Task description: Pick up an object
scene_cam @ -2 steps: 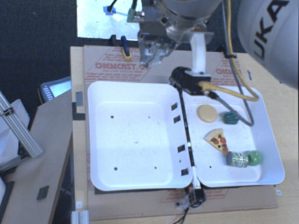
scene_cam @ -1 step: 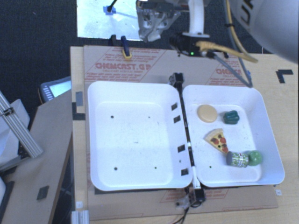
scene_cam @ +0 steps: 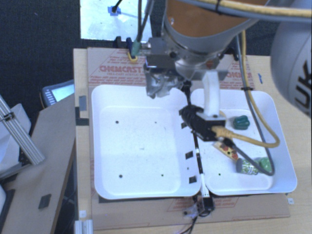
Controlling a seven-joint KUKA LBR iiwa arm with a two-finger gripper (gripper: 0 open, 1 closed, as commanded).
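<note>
You had nothing visibly picked yet. The end effector hung over the left bin's upper edge, and I could not tell its grip. The green block, small can and green ball lay in the right bin.

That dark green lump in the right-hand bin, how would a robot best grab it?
Probably from straight above, pinching the dark green lump across its shorter width. It lies low on the floor of the right bin, apart from the small can nearer the front, so its sides look free. Its finer shape is too blurred to tell.
</note>
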